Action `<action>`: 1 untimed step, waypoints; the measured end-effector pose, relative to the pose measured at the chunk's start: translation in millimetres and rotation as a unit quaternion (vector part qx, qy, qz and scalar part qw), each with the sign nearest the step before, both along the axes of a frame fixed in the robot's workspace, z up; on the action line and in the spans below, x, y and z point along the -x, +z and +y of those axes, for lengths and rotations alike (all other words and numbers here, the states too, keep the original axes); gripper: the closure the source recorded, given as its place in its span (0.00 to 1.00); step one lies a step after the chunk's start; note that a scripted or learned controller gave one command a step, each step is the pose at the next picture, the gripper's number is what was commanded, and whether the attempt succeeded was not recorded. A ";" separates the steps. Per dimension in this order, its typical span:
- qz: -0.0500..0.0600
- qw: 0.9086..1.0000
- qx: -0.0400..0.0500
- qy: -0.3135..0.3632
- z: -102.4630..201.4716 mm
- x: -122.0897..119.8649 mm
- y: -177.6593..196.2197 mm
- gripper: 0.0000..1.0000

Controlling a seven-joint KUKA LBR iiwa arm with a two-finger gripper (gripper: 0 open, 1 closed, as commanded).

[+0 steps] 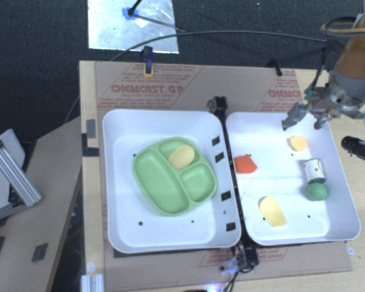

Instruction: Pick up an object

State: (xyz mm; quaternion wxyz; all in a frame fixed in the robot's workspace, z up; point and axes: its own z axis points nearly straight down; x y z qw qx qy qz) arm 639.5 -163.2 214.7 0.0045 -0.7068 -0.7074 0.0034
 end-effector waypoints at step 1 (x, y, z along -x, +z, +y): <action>-0.006 1.000 0.001 0.001 0.6 -2.5 8.7 0.00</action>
